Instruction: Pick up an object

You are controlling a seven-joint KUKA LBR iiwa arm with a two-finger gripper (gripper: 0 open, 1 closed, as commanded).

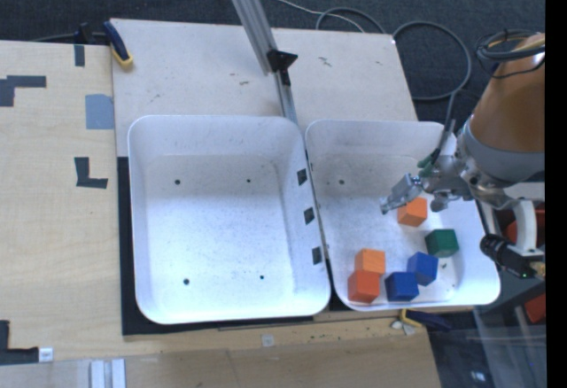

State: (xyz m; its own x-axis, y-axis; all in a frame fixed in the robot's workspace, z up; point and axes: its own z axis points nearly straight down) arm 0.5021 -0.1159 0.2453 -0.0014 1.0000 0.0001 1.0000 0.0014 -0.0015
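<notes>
In the right bin (pixel 354 156), my gripper (pixel 400 197) hangs low over the floor, reaching in from the right. An orange cube (pixel 412 213) lies right beside and just under its tip, touching or nearly touching it. Nearer the front of this bin are a green cube (pixel 441 243), two blue cubes (pixel 423 267) (pixel 402 286), another orange cube (pixel 370 260) and a red-orange cube (pixel 363 287). The arm's wrist hides the bin's right wall.
The left bin (pixel 221 218) adjoins the right one along a shared wall with black clips. A metal rail (pixel 252 14) slants down to the bins' back edge. Cables (pixel 443 41) loop on the dark floor behind the right bin.
</notes>
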